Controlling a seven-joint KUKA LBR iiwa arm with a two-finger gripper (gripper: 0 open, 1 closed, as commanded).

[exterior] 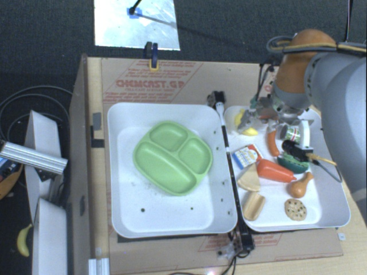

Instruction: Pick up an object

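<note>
Toy foods crowd the right bin on a cardboard-topped bench.

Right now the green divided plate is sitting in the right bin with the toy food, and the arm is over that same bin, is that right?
Not quite. The camera view shows the green divided plate in the left bin, by itself. The toy food, such as the carrot and the cookie, lies in the right bin, and the arm is over that right bin.

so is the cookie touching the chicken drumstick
Apart. The camera view shows bare white bin floor between the cookie and the drumstick.
</note>
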